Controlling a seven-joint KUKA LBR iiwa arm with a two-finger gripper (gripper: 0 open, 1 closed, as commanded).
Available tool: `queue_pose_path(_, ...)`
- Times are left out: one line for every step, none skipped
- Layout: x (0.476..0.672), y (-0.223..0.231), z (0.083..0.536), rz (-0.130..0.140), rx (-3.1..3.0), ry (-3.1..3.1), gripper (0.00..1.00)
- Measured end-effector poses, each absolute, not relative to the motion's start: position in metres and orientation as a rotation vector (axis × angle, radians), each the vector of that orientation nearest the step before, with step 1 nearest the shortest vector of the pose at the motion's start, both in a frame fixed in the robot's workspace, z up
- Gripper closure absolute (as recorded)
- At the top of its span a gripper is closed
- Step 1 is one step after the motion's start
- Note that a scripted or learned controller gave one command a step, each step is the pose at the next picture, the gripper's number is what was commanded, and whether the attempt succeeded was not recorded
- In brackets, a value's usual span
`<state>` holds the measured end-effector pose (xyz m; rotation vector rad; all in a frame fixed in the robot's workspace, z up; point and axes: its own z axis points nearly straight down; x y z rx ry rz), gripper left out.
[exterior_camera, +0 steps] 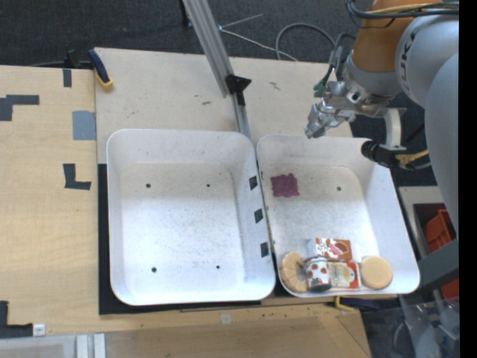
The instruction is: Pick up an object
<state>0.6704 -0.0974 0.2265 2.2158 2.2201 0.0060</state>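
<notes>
Overhead, claw point(316, 127) above right bin point(387, 200)

The arm point(436, 58) is smooth grey, rounded in its segments; a glossy orange band point(391, 13) caps the wrist; black cables loop over it; the gripper point(317, 125) is small, metallic grey, its parts too blurred to tell.

Even, fairly bright overhead light, with no hard shadows. The two white bins point(182, 207) read near overexposed, their walls washed pale, with only soft grey shading under the rims. The orange band point(395, 6) at upper right carries a glossy highlight. The picture is slightly soft and grainy; the arm at the right edge blurs.
</notes>
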Motion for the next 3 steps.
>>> queue_pose_path(0.671, -0.097, 0.243, 0.002, 2.219, 2.223, 1.00)
queue_pose_path(0.657, -0.048, 0.246, -0.001, 2.217, 2.229, 1.00)
queue_pose_path(0.628, -0.007, 0.238, -0.003, 2.218, 2.228, 1.00)
